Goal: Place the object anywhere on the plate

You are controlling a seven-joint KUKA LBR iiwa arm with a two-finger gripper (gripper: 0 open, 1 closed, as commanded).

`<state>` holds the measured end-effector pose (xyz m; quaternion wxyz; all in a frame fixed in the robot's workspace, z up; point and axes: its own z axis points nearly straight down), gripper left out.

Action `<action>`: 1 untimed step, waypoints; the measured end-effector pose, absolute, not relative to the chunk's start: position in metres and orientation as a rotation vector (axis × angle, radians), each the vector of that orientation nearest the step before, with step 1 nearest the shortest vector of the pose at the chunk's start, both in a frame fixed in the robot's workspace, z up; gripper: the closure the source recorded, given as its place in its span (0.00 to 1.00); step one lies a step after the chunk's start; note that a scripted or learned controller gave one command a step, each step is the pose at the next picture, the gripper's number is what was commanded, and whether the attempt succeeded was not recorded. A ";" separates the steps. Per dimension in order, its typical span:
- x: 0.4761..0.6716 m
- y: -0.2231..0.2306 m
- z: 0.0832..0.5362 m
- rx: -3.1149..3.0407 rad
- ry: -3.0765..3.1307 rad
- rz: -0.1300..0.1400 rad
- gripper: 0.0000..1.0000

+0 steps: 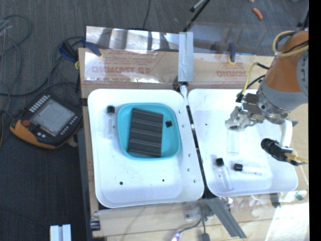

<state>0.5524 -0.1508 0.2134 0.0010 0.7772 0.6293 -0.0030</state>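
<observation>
The hand (239, 120) hangs over the right bin (281, 182), and nothing shows between its fingers; how wide they stand cannot be told. Just below it a clear vial (232, 143) lies on the bin floor, with two more capped vials (223, 175) (247, 169) nearer the front. In the left bin (143, 187) a teal plate (173, 144) carries a dark ribbed block (145, 132). Red print on the cardboard behind (130, 69) is too blurred to read.
</observation>
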 end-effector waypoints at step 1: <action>0.552 -0.151 0.213 2.440 1.976 -0.009 0.00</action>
